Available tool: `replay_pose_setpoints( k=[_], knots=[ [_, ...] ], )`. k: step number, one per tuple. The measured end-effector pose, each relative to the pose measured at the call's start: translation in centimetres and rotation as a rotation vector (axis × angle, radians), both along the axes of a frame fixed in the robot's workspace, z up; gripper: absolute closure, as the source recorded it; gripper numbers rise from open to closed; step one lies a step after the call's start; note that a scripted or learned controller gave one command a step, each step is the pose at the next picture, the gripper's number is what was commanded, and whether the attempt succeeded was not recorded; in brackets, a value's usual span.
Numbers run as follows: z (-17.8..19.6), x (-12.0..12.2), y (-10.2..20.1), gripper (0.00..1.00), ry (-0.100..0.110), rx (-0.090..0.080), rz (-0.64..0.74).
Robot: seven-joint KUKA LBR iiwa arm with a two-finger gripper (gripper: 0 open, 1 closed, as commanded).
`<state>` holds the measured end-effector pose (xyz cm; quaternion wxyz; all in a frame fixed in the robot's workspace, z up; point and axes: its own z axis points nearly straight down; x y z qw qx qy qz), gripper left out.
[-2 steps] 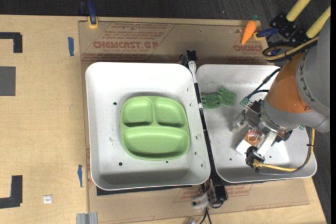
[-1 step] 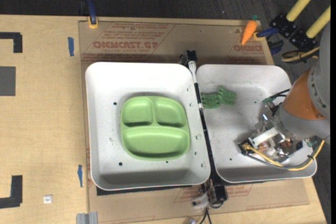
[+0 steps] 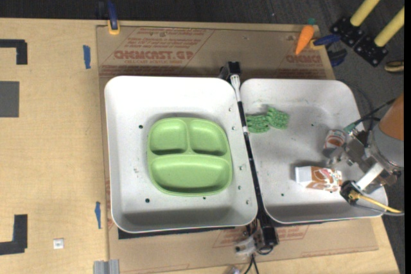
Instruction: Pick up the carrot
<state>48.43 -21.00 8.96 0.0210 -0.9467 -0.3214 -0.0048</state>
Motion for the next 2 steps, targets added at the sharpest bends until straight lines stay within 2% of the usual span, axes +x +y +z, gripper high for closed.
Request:
replay_pose_setpoints(
  k=[1, 2],
  knots=[
    [1.1, 0.1, -0.5, 1.00, -0.011, -0.021, 0.001],
    [3.2, 4.1, 7.5, 1.00, -0.014, -0.042, 0.436]
  ],
)
